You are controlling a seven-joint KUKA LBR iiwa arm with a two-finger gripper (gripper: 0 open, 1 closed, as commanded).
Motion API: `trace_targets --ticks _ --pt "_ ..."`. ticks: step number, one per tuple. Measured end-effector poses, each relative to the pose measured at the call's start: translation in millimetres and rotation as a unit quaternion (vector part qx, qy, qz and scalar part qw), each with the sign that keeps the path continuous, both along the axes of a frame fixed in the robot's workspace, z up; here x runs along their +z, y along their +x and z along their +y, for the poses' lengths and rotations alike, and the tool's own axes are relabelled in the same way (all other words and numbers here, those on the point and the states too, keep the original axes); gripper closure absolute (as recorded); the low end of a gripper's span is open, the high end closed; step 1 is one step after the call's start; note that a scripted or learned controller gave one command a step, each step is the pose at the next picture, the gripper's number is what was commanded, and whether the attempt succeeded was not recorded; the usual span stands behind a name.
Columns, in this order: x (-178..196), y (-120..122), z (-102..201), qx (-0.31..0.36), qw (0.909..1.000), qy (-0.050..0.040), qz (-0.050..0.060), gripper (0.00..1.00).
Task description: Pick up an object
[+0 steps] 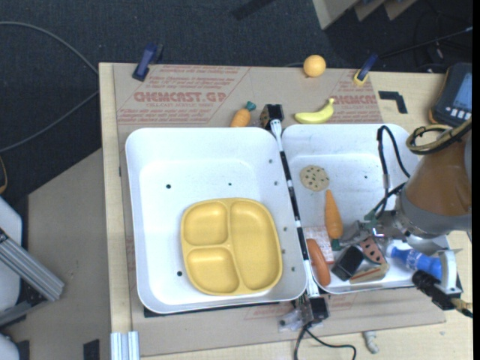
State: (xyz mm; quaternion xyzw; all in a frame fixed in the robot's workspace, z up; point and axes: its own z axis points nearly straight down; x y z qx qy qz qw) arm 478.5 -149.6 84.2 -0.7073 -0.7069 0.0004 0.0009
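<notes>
Camera view puts your arm (439, 190) low over the lower right of the frame, reaching into the right bin (352, 137), with the pincer (367, 237) down among the clutter at that bin's lower end. You look to be at the reach-and-grasp step of the pick: nothing is lifted yet, as far as you can judge. Possible targets lie close together there: a carrot (332, 214) just left of the pincer, a reddish sausage-like piece (319, 262) along the bin's left wall, a small black block (349, 263) and a blue item (420, 261) just right of it. A cookie (314, 176) sits further up the bin, well apart. The left bin (150, 201) holds a yellow divided tray (230, 244). On the tabletop (187, 92) above the bins lie a banana (316, 113) and an orange ball (315, 65). You cannot tell from this slant how wide the pincer stands, nor whether it touches anything; the wrist hides it. Your next move calls for settling on one item, centring over it, and closing cleanly without catching neighbours.
</notes>
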Motion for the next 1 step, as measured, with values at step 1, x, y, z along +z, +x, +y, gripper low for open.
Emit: trace_targets --ticks 1 --pt "1.3 45.4 45.4 -0.001 1.0000 -0.0031 -0.004 0.00"
